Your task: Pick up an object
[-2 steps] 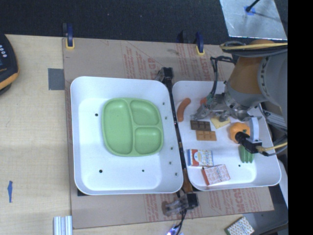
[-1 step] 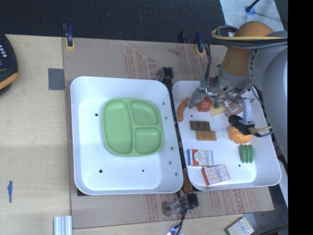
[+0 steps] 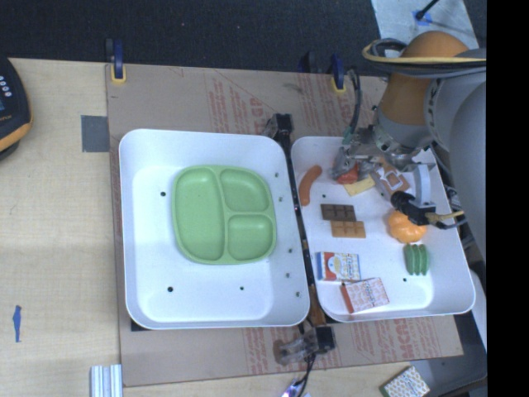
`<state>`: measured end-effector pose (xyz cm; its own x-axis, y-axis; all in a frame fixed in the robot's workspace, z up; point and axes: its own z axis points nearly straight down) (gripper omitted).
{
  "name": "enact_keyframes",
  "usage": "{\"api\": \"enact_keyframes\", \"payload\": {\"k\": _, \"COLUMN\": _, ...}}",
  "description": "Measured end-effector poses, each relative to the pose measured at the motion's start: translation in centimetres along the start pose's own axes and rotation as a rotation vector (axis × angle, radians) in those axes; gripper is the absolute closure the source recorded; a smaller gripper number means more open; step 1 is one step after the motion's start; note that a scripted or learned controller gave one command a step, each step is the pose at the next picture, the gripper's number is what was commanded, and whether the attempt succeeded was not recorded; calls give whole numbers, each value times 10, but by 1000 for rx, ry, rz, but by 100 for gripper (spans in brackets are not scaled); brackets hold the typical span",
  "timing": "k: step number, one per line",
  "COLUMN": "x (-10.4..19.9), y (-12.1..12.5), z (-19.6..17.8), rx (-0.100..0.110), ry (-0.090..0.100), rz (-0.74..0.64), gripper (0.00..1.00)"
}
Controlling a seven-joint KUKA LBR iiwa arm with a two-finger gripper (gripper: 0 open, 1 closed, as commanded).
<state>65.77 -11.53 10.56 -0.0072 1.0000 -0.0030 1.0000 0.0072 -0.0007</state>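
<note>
My claw (image 3: 357, 165) was down over a red piece (image 3: 348, 174), grip state I couldn't tell, yellow wedge (image 3: 359, 188) just beside: reaching step, and the lift needed a square close.

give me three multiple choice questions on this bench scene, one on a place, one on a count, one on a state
1. Where does the pale green divided plastic plate lie?
A. in the left white bin
B. in the right white bin
C. on the bare bench

2. How many compartments does that plate have?
A. two
B. three
C. five

3. How does the two-finger gripper stand?
A. raised high above the left bin
B. resting on the green plate
C. down in the right bin's far end, among the small items

Key: 1 A, the plate sits in the middle of the left bin. 2 B, its ridges mark off three sections. 3 C, it is low beside the small yellow wedge.
</note>
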Motion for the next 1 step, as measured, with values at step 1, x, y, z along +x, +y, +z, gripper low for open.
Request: {"api": "enact_keyframes", "payload": {"k": 1, "x": 75, "y": -49, "z": -92, "rx": -3, "ry": 6, "rz": -4, "gripper": 100}}
